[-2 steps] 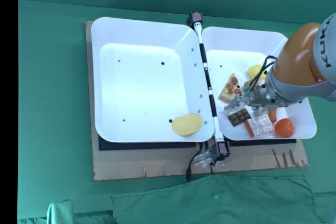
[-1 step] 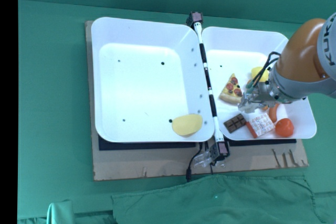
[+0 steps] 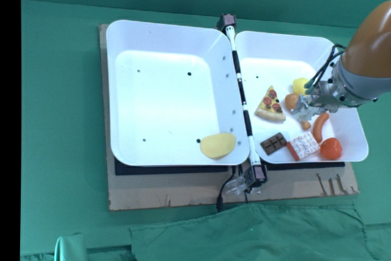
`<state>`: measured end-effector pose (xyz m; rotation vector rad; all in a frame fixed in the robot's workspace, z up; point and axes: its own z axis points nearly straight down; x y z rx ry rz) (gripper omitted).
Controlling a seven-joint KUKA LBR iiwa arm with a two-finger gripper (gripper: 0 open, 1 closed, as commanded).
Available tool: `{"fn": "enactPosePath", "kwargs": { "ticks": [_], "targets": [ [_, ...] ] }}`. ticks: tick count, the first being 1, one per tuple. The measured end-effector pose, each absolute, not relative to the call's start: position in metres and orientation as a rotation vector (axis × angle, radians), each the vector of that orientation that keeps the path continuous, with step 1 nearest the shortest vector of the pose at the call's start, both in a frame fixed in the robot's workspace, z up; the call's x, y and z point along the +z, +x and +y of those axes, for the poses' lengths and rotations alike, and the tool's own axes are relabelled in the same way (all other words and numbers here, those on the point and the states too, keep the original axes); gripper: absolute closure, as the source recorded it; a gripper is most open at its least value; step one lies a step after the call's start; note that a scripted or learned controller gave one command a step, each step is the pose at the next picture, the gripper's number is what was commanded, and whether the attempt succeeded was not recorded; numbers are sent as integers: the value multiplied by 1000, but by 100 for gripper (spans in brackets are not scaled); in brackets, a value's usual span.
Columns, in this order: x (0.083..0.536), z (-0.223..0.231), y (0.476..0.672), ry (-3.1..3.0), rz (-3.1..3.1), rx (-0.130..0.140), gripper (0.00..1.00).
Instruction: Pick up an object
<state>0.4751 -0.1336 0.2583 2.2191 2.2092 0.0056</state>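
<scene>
Left bin (image 3: 122, 40) contains a yellow chip (image 3: 217, 145) at its near right corner. Right bin (image 3: 269, 49) contains pizza slice (image 3: 270, 103), chocolate (image 3: 273, 143), sausage (image 3: 319, 126), tomato (image 3: 330, 148). Tool (image 3: 303, 108) state: cannot tell.

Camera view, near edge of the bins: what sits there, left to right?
Yellow chip in the left bin → chocolate piece → red-and-white packet → red tomato, these three in the right bin.

Grey arm (image 3: 360, 84), orange band, black cables
</scene>
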Motion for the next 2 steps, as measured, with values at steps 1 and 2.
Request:
{"fn": "enactPosePath", "kwargs": {
  "ticks": [1, 2],
  "targets": [
    [303, -139, 479, 2219, 2211, 5, 100],
    [366, -134, 475, 2217, 2211, 8, 100]
  ]
}}
